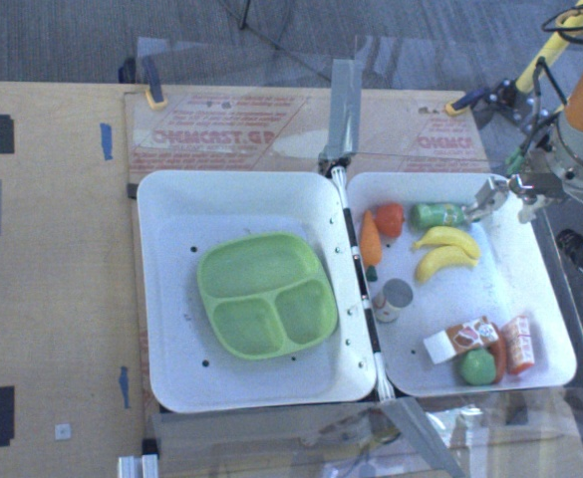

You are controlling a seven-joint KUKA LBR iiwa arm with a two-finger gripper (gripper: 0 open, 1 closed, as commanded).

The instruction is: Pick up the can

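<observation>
The can [393,300] stands in the right bin [540,297], close to its left wall. Its grey top faces up and its pale side shows below. My gripper [503,201] hovers over the bin's upper right part, just right of a green bottle [437,214]. It is well apart from the can, up and to the right of it. Its fingers [484,200] are spread open and nothing sits between them.
Two bananas [446,250] lie between the gripper and the can. A carrot [371,239] and a red tomato [390,219] sit above the can. Cartons [462,339] and a green apple [478,367] lie at the bin's lower right. The left bin [161,267] holds a green divided plate [265,294].
</observation>
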